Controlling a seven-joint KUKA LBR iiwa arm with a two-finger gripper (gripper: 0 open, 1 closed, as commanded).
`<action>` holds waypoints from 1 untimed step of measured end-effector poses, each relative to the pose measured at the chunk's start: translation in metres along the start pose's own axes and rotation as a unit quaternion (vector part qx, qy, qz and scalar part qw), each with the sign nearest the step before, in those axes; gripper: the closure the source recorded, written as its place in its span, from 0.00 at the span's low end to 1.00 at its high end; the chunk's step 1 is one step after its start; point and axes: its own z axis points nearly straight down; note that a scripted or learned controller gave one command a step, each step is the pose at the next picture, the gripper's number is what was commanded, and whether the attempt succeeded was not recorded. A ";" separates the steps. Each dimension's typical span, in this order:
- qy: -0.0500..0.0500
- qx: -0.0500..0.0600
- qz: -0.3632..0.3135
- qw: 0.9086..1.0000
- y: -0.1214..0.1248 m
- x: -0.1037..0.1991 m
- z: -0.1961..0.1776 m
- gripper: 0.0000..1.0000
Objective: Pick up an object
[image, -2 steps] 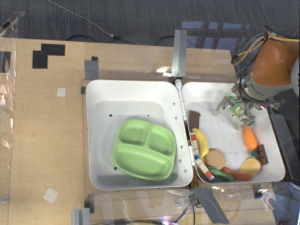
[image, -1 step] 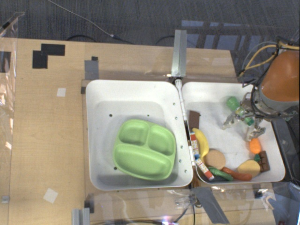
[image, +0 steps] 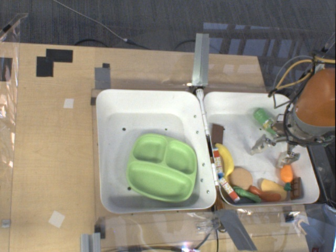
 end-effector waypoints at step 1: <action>-0.004 0.007 -0.040 0.999 0.048 0.025 -0.004 0.00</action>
